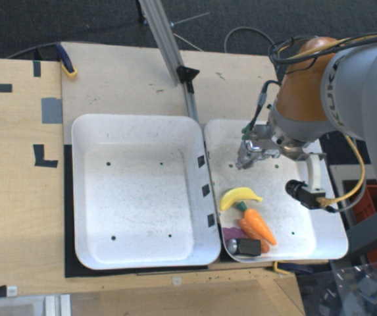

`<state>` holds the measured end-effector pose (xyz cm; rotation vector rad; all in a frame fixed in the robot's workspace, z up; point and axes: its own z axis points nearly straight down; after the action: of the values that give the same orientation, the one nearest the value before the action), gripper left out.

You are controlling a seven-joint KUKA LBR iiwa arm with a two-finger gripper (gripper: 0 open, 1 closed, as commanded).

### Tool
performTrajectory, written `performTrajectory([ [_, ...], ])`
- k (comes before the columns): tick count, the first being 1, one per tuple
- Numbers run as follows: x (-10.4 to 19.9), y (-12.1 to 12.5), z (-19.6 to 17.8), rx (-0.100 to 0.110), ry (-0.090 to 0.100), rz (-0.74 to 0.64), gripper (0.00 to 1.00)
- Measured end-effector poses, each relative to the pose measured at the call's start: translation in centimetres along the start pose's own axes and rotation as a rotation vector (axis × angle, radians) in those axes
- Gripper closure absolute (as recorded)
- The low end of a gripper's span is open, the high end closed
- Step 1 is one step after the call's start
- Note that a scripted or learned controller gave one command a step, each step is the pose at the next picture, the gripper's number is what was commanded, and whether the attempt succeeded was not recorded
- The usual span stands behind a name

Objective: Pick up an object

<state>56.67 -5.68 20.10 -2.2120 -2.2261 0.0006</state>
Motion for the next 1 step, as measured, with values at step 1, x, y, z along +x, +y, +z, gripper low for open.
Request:
performTrajectory([
  [1, 5.55, 0.85, -0.65, -0.001, 0.000, -0.002, 1.00],
])
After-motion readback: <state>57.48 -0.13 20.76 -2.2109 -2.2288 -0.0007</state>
